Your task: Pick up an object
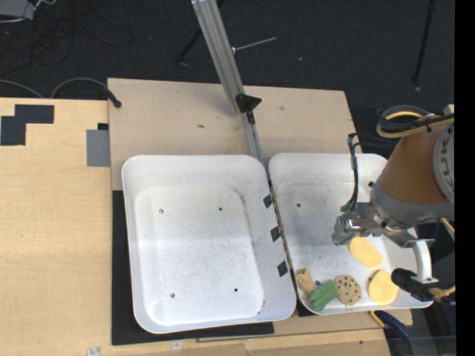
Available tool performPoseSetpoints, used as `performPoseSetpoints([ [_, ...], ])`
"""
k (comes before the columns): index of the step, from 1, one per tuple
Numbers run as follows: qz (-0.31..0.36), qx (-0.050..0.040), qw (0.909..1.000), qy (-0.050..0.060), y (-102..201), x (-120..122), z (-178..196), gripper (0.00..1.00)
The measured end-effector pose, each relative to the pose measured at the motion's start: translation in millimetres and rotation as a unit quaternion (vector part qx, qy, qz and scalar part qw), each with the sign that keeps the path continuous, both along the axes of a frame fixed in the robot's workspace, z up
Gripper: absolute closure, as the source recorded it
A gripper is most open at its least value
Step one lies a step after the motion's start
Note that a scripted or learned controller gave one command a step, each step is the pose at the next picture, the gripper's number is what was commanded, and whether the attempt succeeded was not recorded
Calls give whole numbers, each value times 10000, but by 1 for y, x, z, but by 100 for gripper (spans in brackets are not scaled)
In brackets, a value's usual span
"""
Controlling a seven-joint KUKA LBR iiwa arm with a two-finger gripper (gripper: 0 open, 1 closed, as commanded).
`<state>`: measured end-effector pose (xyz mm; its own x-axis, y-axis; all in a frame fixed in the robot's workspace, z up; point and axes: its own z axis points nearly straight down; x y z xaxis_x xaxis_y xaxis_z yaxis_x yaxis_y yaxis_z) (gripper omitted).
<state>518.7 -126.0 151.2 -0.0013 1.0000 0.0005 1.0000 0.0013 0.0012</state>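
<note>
My gripper (350, 231) hangs low over the right bin (312, 191), under the orange wrist band. Just right of it and below lies a yellow oval piece (365, 251). A second yellow piece (383, 287) rests near the bin's front right corner. A round brown cookie (346, 290) sits at the front edge, with a green object (323, 295) and a small tan piece (304, 279) to its left. I see nothing between the fingers, which are hard to make out.
The left bin (197, 243) stands beside the right one, split from it by a divider with black clips (274, 232). A slanted metal rail (223, 58) rises behind the bins. A black fitting (412, 284) sits at the right bin's front right.
</note>
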Motion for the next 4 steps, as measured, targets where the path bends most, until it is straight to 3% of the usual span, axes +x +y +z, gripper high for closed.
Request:
performPoseSetpoints([
  [1,-4,-5,10000,-8,-1,1,53,100],
  [4,14,9,10000,36,163,-6,51,100],
])
